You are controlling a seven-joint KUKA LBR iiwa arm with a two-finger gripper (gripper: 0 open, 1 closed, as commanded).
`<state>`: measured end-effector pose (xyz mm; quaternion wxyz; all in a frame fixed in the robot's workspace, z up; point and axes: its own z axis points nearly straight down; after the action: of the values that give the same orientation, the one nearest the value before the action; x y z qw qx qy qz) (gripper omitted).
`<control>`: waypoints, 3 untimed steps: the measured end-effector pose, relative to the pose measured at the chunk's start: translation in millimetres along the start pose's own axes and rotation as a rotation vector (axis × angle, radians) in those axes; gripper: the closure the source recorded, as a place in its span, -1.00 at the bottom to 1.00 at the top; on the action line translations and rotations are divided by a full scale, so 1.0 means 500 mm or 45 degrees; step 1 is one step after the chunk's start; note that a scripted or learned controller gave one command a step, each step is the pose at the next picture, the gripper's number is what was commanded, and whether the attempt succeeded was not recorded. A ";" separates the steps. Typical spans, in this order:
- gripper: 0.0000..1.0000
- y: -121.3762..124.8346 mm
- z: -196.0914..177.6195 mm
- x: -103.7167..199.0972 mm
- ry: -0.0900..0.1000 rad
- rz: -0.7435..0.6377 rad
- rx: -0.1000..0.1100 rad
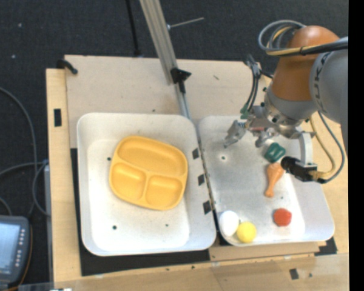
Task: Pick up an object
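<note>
My gripper (249, 136) hangs over the back part of the right bin (242, 180). It is open, with one grey finger (233, 132) to the left and the other to the right, and nothing between them. A small teal block (273, 151) lies just right of the right finger. Below it an orange carrot-shaped piece (272, 179) lies on the bin floor. A red piece (282, 217) sits toward the front right. A yellow ball (247, 231) and a white egg (229, 222) rest side by side at the front left corner.
The left bin (97, 223) holds a yellow divided plate (148, 171). A slanted metal post (161, 35) rises behind the bins near their shared wall. A black cable fitting (298, 169) from the arm hangs over the right bin's right side.
</note>
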<state>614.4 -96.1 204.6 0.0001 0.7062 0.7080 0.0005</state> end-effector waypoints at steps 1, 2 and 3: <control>-1.00 0.000 0.000 0.000 0.001 0.001 -0.001; -1.00 0.009 0.091 -0.015 -0.004 0.006 0.006; -1.00 0.007 0.197 -0.018 -0.003 0.007 0.007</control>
<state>618.0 -104.9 106.2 -0.0010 0.7082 0.7060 -0.0023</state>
